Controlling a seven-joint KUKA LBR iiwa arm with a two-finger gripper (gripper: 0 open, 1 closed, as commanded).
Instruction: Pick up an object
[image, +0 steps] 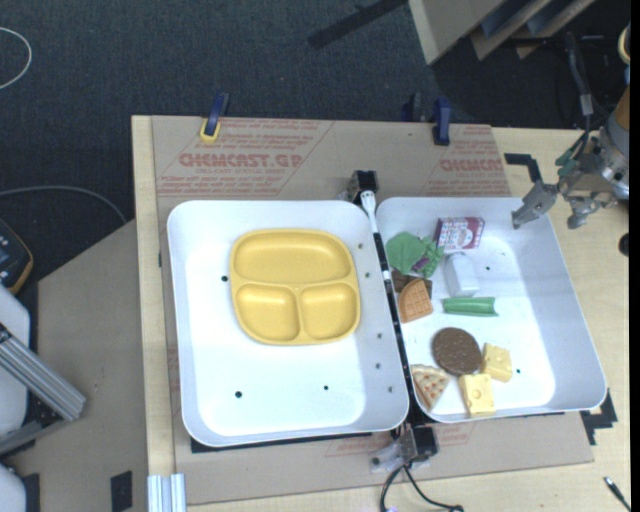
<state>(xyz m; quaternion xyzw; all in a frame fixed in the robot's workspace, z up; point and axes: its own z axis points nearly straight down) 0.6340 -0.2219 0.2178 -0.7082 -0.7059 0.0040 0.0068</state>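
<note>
Hovering hand (556, 204) sits just right of the carton (459, 233).

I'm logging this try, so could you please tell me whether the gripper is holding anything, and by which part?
Nothing is held. The gripper hangs open over the far right corner of the right bin, with nothing between its fingers.

Claw (556, 208) at right edge, fingers spread, nothing between them.

Two white bins (200, 400); a yellow divided tray (295, 285) in the left one; a green leaf (412, 250), brown round cookie (456, 350), yellow cheese cubes (480, 394), maroon-and-white carton (459, 234); tan worktop (150, 200) with red lettering.
</note>
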